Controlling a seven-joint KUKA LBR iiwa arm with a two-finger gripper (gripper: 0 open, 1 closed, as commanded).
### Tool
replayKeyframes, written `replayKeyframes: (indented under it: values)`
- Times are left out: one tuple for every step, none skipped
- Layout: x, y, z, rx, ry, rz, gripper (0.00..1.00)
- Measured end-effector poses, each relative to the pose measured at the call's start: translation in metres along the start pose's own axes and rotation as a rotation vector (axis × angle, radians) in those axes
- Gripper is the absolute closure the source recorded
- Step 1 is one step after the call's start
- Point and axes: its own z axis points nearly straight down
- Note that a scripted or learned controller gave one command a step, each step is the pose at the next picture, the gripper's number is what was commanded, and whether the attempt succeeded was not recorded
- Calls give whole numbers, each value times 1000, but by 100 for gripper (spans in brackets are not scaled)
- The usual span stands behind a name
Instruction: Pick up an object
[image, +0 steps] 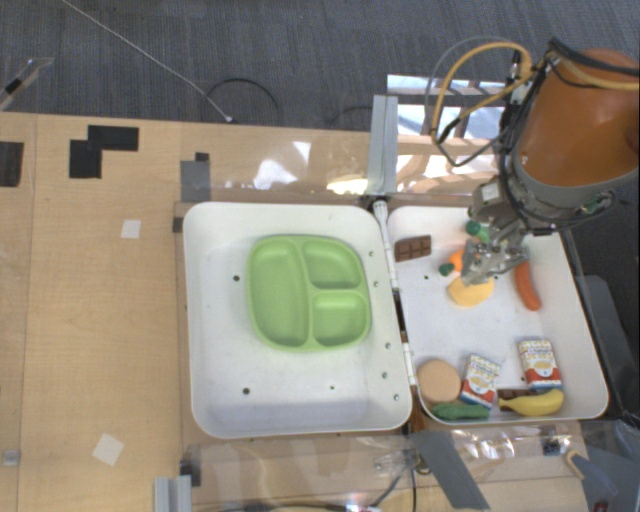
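Grey arm with orange band reaches in, wrist pointing down over the right white bin (590, 330). Gripper (487, 268) sits directly atop the pale yellow rounded toy food piece (470, 292), which lies just left of the orange carrot-like stick (527, 286). Jaw opening: cannot tell; no grasp confirmed.

Lying in the right bin (580, 300), several small toy foods: a yellow lump (470, 292) just under the gripper (487, 262), an orange carrot (527, 286) slanting beside it, a brown chocolate bar (412, 247) near the upper left corner. Sitting along the near edge: a tan round cookie (438, 380), two small cartons (481, 375) standing, a yellow banana (533, 403) lying flat, something green (459, 409).
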Motion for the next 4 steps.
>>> replayKeyframes:
  values:
    - [-6, -75, -18, 1, 0, 10, 100]
    - [48, -50, 85, -9, 0, -180, 100]
    - [55, 20, 151, 6, 4, 12, 100]
    - [71, -40, 84, 1, 2, -225, 100]
